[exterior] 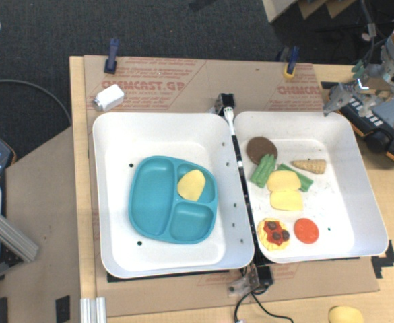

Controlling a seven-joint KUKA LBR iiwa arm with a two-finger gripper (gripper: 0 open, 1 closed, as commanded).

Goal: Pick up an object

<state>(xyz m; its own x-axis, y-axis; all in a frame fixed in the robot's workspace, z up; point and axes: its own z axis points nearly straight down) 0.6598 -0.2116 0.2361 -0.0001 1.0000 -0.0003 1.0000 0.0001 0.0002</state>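
Bench (pixel 183 79) w/ a brown cardboard sheet on top, printed red lettering along the far edge; two clamps at that edge, a blue clamp (pixel 111 56) far left and a blue-yellow clamp (pixel 291 60) far right.

Left bin (pixel 116 234): white, shallow, holds a teal divided tray (pixel 156 200) w/ three compartments. A yellow oval piece (pixel 191 184) lies in the tray's far-right compartment; other two compartments bare teal.

Right bin (pixel 358 207): white, touching the left bin along a black seam in the middle. Toy food sits in its left half, all close together: brown round patty (pixel 260 147) farthest, green pod (pixel 263 169) just near of it & touching it, a second green piece (pixel 304 179) to the right, tan cone (pixel 309 166) lying on its side w/ tip pointing left, two yellow pieces (pixel 284 190) stacked near-far in the middle, small pizza round (pixel 273 233) w/ red dots at the near edge, red tomato (pixel 306 231) just right of the pizza, apart from it.

Arm comes in at the far right corner; gripper (pixel 341 98) hangs over the far-right rim of the right bin, well apart from the food, nothing seen between its fingers. How wide they stand: cannot tell, too small & cluttered.

Small white block (pixel 109 97) lies on the cardboard, just beyond the left bin's far-left corner. Another yellow thing (pixel 345 314) at the near right, off the bench, cut by the frame edge.
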